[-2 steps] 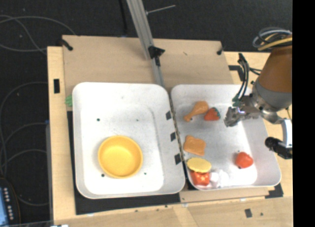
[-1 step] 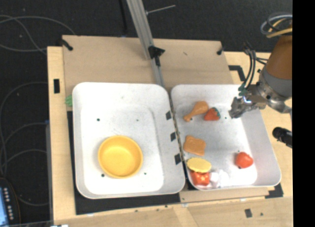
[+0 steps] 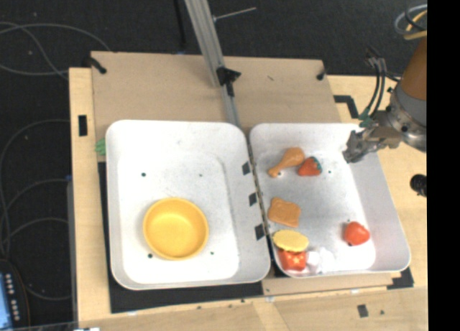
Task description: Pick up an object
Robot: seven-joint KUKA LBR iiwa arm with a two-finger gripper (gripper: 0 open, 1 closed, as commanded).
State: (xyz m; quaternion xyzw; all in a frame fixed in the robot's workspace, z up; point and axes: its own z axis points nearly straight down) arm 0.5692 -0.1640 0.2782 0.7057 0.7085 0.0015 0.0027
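camera view: claw (image 3: 353, 151) over right bin's (image 3: 384, 200) far edge; finger state unclear

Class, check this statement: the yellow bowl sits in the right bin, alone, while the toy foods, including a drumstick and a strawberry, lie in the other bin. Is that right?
Not quite. The camera view shows the yellow bowl in the left bin, not the right one. The rest stands: it is alone there, and the drumstick and strawberry lie with the other toy foods in the right bin.

no legible text, no labels, no numbers anywhere
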